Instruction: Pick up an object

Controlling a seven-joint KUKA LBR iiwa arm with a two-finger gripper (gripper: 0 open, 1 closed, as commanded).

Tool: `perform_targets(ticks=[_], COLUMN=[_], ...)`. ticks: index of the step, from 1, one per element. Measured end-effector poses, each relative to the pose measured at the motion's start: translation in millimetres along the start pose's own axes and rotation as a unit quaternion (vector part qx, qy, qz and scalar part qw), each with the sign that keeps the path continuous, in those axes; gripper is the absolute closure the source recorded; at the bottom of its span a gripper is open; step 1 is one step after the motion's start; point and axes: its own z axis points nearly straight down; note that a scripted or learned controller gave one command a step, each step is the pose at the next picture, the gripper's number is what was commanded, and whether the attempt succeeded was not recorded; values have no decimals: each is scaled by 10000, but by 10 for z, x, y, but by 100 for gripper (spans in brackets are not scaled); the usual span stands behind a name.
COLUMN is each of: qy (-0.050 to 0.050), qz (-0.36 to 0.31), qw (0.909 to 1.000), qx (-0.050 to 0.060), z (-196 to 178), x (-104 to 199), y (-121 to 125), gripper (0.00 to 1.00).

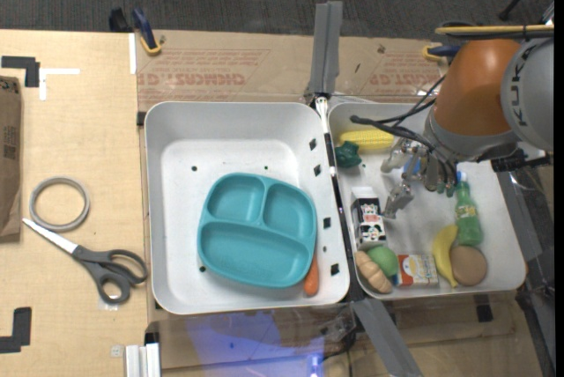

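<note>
You see the gripper [398, 190] hanging open and empty over the middle of the right bin [505, 206]. The corn [367, 139] lies by its far edge, the carton [370, 221] against its left wall.

Teal plate [257, 230] in white left bin [167, 190], orange carrot [312, 279] beside it; right bin [515, 269]: yellow corn [366, 138], yellow banana [443, 250], green bottle [467, 217], black-and-white cow-print carton [371, 222]; grey scissors [97, 261] on tan surface [70, 155].
</note>
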Motion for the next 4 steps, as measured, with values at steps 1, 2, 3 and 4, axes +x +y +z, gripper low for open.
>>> perform_targets(ticks=[1,2,3,4], qy=[1,-69,-67,-15], qz=[-119,-1145,-1163,-464], qw=[9999,9934,9932,9989], qx=[4,8,5,-1], z=[-1,-33,-121,-2001], x=[452,963,957,876], y=[117,-709,-697,-1078], gripper=[0,0,100,100])
